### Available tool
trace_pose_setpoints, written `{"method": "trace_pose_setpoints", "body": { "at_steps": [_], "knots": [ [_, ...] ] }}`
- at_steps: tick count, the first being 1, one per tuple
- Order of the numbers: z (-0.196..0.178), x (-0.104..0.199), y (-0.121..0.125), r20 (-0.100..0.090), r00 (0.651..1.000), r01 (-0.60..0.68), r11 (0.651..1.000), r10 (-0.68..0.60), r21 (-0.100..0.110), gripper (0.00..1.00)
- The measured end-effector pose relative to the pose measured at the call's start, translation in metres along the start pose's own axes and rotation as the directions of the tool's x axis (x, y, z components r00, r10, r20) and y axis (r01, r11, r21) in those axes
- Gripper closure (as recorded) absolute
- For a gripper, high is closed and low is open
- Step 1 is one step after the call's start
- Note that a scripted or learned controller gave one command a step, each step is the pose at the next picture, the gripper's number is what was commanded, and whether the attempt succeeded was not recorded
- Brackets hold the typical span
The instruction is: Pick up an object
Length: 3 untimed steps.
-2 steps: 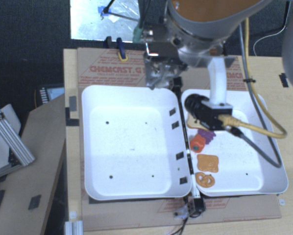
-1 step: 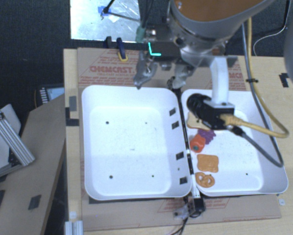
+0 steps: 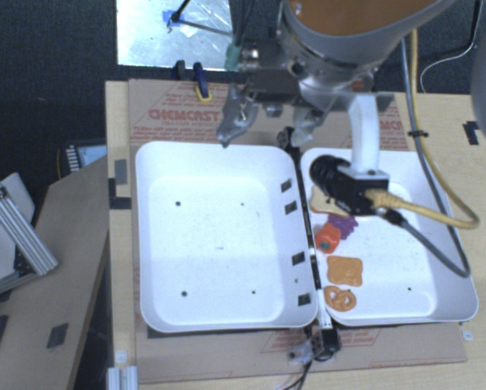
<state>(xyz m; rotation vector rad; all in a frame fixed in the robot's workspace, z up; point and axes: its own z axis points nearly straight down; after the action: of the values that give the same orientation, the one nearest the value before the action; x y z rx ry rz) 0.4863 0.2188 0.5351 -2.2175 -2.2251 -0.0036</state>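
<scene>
My gripper (image 3: 262, 135) hangs over the back rim where the two bins meet, its fingers (image 3: 229, 128) spread open with nothing between them. In the right bin (image 3: 446, 295), close to the divider, lie a small orange-red piece (image 3: 327, 238), a purple piece (image 3: 345, 225) touching it, a flat orange slab (image 3: 345, 270) and a pretzel-shaped orange item (image 3: 340, 300). All of them sit in front of and to the right of the gripper, apart from it.
The left bin (image 3: 149, 218) stands to the left of the divider (image 3: 308, 234). A black unit (image 3: 344, 187) with a yellow cable (image 3: 426, 212) hangs from the arm over the back of the right bin. Cardboard lies under both bins.
</scene>
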Motion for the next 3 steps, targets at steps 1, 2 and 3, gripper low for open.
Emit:
{"method": "trace_pose_setpoints", "body": {
  "at_steps": [1, 2, 3],
  "knots": [
    [0.0, 0.0, 0.0, 0.0, 1.0, 0.0, 1.0, 0.0, 0.0, 0.0],
    [0.0, 0.0, 0.0, 0.0, 1.0, 0.0, 1.0, 0.0, 0.0, 0.0],
    [0.0, 0.0, 0.0, 0.0, 1.0, 0.0, 1.0, 0.0, 0.0, 0.0]
  ]
}}
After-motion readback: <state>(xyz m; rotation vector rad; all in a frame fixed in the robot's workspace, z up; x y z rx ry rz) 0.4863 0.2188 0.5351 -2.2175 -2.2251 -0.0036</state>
